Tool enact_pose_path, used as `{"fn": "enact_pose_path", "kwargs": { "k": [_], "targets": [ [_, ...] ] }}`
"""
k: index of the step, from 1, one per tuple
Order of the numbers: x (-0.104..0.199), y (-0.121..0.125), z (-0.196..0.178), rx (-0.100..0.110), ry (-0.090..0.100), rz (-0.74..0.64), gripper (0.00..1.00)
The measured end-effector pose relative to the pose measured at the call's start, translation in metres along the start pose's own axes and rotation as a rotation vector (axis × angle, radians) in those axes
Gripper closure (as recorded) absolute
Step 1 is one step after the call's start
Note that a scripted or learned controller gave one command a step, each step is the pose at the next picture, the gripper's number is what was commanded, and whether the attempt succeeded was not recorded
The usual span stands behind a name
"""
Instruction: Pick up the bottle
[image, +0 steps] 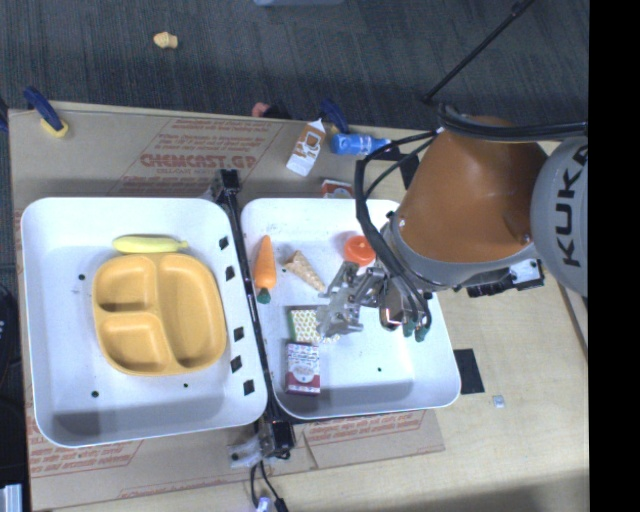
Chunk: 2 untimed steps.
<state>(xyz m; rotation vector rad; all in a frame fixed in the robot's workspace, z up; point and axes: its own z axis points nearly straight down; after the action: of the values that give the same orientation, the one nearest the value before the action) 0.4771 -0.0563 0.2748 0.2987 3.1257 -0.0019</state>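
The arm (470, 200) reached in from the right and hung low over the right bin (430, 385), its orange band broad above the wrist. The pincer (340, 312) sat near the middle of that bin, just above a green-and-white packet (303, 322); whether its fingers were spread or clenched I could not tell, and nothing could be seen held between them. An orange-capped object (358, 248), possibly the bottle, lay half hidden just beside the wrist toward the bin's far side. Also in the right bin were a carrot (264, 266) along the left wall, a waffle cone (303, 269) beside it, and a red packet (304, 368) near the front. The left bin (50, 300) held a yellow divided plate (158, 310) with a banana (150, 243) touching its far edge. Beyond the bins, a blue item (350, 144) and a small carton (307, 148) lay on the desk (520, 420).
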Motion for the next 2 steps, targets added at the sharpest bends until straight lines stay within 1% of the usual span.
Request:
{"fn": "enact_pose_path", "kwargs": {
  "k": [1,2],
  "targets": [
    [0.015,0.073,0.083,0.001,0.005,0.227,1.00],
    [0.024,0.122,0.054,0.001,0.003,0.342,1.00]
  ]
}}
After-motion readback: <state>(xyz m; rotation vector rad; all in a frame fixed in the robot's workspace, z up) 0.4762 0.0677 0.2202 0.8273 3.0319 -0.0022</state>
